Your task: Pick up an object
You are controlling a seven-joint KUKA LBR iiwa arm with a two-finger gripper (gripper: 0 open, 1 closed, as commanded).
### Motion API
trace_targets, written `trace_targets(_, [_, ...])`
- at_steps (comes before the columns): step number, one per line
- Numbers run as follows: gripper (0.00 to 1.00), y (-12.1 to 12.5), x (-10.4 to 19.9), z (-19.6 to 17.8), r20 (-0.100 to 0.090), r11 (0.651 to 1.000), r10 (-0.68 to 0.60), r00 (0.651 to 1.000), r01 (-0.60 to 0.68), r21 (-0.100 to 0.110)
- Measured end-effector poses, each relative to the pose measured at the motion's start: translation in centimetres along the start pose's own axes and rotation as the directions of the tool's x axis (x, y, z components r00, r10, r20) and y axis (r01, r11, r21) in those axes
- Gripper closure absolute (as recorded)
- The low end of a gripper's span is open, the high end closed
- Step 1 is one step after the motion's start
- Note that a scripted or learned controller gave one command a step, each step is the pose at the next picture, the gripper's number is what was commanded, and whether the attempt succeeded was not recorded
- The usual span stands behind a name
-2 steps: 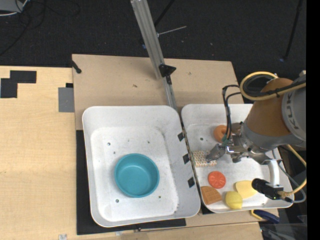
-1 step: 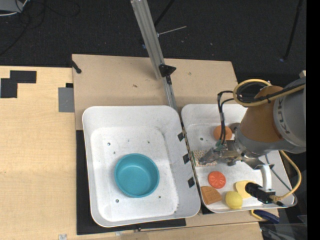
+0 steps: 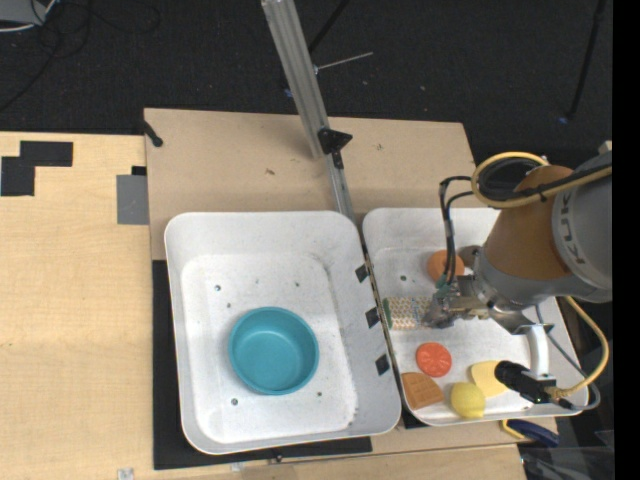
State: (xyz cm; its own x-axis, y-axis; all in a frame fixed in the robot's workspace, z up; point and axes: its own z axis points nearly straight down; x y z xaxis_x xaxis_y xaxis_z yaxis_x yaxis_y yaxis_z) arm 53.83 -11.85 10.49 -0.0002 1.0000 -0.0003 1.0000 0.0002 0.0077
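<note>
Starting at the left, the left bin (image 3: 200, 248) carries a teal bowl (image 3: 274, 349) by itself, well apart from the arm. Across the divider in the right bin (image 3: 400, 230), a small speckled mesh-like piece (image 3: 402, 313) lies flat near the inner wall. Just to its right hangs the gripper (image 3: 443, 308), low over the bin floor; whether it is clenched or released I cannot tell from here, and nothing is visibly caught in it.

The nearest candidates sit around it like a dial. At about 12 o'clock, almost touching the wrist, is an orange ball-like object (image 3: 441, 265) (half hidden behind a cable). At about 6 o'clock lies a flat red disc (image 3: 433, 358), near but apart. Further toward 5 o'clock are a tan wedge (image 3: 422, 392), a yellow lemon-like ball (image 3: 467, 400) and a pale yellow block (image 3: 487, 376).

My guess is the speckled piece, at 9 o'clock and closest, is what a short sideways shift would reach.
</note>
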Motion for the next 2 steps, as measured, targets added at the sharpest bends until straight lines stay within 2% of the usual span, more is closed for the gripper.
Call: trace_targets(2, [1.00, -0.9, 1.0, -11.3, 0.000, 1.000, 0.001, 1.000, -0.001, 0.004])
